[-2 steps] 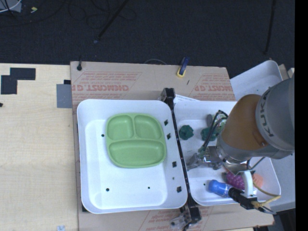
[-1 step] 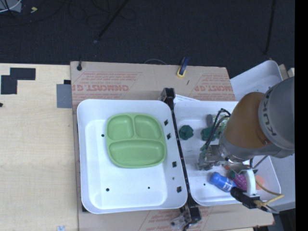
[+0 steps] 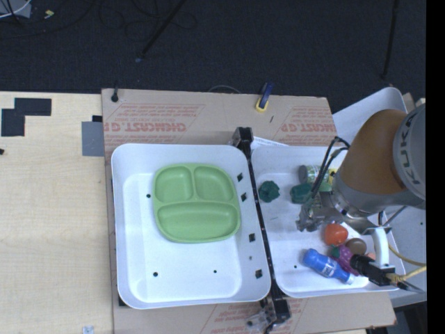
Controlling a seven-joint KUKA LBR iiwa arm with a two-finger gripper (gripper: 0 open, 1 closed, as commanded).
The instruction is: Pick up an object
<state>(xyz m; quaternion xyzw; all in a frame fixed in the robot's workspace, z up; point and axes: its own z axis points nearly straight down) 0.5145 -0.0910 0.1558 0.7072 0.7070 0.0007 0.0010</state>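
My gripper [image 3: 309, 221] hangs low over the middle of the right bin [image 3: 285, 270], under the grey arm and its orange band. Close around it lie a dark green lump [image 3: 269, 190], a teal piece [image 3: 301, 193], a red-orange ball [image 3: 335, 234] and a blue bottle [image 3: 327, 265]. A brown and purple item [image 3: 351, 250] sits beside the ball. A green-yellow object [image 3: 311, 172] peeks out behind the arm. The fingertips point down toward the bin floor just left of the red-orange ball. Nothing is seen between them.
The left bin [image 3: 139, 270] holds a light green divided plate [image 3: 196, 202]. A black divider [image 3: 254, 207] runs between the bins. Cardboard [image 3: 208, 117] lies under both bins, with a blue-yellow clamp [image 3: 263, 97] at its far edge.
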